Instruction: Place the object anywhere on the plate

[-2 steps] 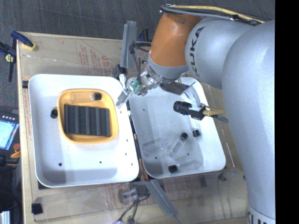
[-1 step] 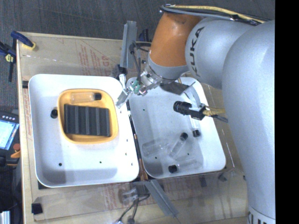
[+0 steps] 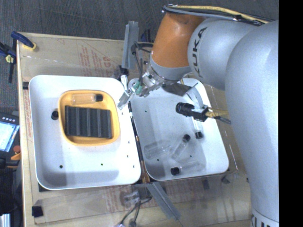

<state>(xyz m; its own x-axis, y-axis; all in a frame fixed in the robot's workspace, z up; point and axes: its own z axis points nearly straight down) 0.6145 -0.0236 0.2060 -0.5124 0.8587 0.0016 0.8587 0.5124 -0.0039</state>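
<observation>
A yellow plate [image 3: 69,100] with a dark ribbed insert lies in the left white bin [image 3: 75,169]. Along its far rim lies what looks like a clear vial with a black cap [image 3: 90,98]. Several more clear vials with black caps [image 3: 181,145] lie in the right bin [image 3: 213,150], mostly near its front. My gripper [image 3: 127,94] hangs over the strip between the two bins, near their far ends, just right of the plate's far right corner. It points down and to the left. I see nothing clearly held in it.
The grey arm with its orange band [image 3: 175,37] covers the far part of the right bin. A small black piece [image 3: 55,114] sits in the left bin beside the plate. A blue clamp [image 3: 22,40] grips the bench's far left corner.
</observation>
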